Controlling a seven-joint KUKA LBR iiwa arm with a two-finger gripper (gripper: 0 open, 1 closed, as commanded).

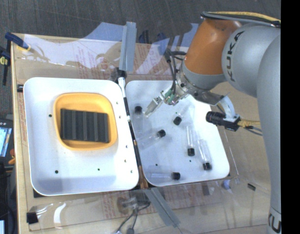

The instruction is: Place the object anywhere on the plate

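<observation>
A yellow plate [84, 100] lies in the left bin [42, 169], and a black ridged block [85, 125] sits in its middle. The right bin [215, 135] holds several clear tubes with black caps, among them one [138, 109] by the left wall, one [161, 133] in the centre and one [177, 120] further right. My gripper [152, 107] hangs over the upper left part of the right bin, pointing down and left, close to the cap by the left wall. I see nothing clearly held in it.
More capped tubes lie at the right [190, 151], far right [207, 165] and front [175, 176] of the right bin. A raised divider [130, 130] separates the two bins. The arm's big orange-banded wrist [208, 48] looms over the bin's back right.
</observation>
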